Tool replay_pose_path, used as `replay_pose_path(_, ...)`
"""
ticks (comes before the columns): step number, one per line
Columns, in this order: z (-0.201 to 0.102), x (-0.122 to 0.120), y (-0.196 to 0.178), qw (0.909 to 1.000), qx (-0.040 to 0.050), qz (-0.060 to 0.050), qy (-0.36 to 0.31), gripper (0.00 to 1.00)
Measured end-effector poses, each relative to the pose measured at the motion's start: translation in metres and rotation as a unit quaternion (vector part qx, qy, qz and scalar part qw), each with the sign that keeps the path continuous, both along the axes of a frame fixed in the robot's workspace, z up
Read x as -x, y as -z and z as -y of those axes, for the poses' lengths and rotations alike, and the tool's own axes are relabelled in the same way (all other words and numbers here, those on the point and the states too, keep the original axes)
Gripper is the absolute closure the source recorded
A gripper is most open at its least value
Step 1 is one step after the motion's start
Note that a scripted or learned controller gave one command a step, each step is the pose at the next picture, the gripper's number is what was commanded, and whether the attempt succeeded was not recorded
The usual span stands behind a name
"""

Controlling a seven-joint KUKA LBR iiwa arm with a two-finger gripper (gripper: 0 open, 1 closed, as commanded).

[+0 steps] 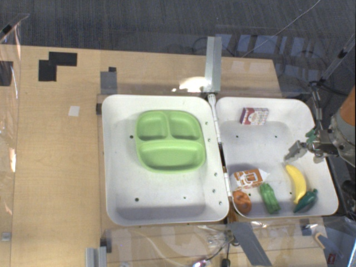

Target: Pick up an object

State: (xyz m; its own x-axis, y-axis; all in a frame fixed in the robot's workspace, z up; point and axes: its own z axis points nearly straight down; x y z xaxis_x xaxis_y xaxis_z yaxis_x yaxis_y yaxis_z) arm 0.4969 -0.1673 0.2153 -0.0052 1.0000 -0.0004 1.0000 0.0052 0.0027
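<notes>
White bins (pixel 119 204), end effector (pixel 303 147) (perhaps open)

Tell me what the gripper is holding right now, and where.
Nothing. The gripper hangs above the right bin, with the banana lying below it.

Green tray (pixel 169 139) — yellow banana (pixel 296 181) — white bins (pixel 114 166)

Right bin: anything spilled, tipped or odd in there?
Nothing stands out. A small carton lies flat at the far side; a banana, a green vegetable and a packet cluster at the near edge.
</notes>
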Motion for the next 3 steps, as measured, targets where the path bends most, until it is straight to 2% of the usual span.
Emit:
replay_pose_path(1, 0.034, -0.029, 0.120, 0.9997, 0.0001, 0.001, 0.023, 0.00)
replay_pose_path(2, 0.034, -0.030, 0.109, 0.9997, 0.0001, 0.003, 0.023, 1.00)
replay_pose_path(3, 0.023, -0.015, 0.106, 0.9986, -0.0006, 0.000, 0.053, 1.00)
